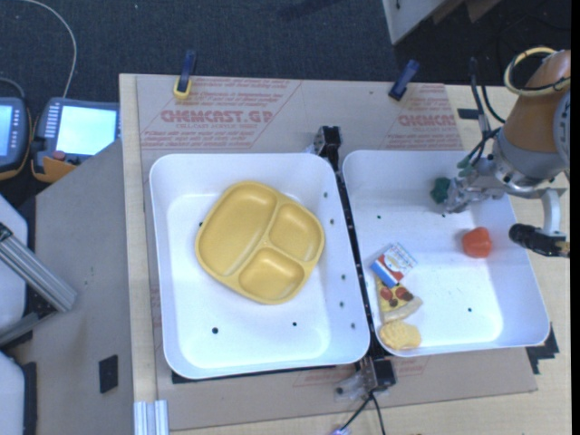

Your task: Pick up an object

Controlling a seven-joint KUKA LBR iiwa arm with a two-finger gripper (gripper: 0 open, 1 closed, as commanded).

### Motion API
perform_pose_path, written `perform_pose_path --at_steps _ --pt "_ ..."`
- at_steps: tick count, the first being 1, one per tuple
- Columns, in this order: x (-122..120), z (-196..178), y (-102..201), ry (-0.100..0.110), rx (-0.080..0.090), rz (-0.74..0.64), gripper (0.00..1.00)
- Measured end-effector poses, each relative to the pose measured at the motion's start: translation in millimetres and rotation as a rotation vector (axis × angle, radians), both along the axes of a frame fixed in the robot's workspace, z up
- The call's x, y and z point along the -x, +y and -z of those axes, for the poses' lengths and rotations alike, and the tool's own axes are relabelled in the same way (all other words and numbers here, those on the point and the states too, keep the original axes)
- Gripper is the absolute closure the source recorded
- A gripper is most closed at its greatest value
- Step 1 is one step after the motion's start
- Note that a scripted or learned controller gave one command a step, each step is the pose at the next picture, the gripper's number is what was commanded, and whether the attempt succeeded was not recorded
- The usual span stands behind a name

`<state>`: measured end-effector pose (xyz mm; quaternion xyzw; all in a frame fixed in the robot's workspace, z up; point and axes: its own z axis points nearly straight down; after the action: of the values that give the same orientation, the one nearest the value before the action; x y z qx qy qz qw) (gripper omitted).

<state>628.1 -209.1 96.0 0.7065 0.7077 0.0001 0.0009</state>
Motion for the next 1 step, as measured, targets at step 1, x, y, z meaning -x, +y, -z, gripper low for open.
perform_pose_path --at_steps 1 --pt "5.9 -60.5 3.2 -0.005 0.002 0.001 1.0"
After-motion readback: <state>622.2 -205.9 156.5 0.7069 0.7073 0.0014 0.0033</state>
